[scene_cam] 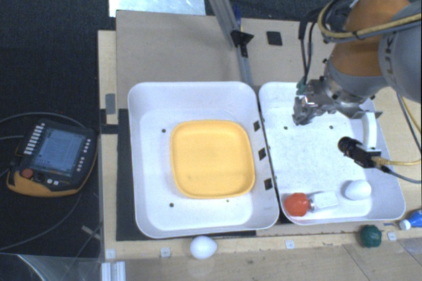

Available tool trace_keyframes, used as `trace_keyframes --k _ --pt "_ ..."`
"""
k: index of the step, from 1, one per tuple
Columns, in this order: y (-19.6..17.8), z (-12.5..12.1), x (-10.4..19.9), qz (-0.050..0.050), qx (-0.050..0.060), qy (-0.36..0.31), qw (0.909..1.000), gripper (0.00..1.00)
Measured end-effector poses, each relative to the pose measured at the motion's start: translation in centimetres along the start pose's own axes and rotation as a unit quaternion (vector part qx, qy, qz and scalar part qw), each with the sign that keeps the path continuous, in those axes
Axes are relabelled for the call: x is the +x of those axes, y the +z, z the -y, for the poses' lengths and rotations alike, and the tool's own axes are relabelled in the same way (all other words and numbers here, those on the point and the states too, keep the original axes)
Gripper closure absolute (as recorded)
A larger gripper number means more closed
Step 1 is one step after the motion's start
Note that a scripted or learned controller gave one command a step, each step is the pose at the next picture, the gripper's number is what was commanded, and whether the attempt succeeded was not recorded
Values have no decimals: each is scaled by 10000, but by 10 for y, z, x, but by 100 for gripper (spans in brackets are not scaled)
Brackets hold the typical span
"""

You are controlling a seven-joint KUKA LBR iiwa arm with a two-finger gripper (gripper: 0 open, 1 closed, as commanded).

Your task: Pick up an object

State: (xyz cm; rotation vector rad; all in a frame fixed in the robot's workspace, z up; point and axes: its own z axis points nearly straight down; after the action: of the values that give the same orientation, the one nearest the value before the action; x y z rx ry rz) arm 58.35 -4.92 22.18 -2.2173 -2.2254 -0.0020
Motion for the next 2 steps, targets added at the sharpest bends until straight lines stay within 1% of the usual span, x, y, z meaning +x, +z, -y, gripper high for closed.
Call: trace_keyframes --k 2 --pt "-20 -18 99 0 0 4 10000 100"
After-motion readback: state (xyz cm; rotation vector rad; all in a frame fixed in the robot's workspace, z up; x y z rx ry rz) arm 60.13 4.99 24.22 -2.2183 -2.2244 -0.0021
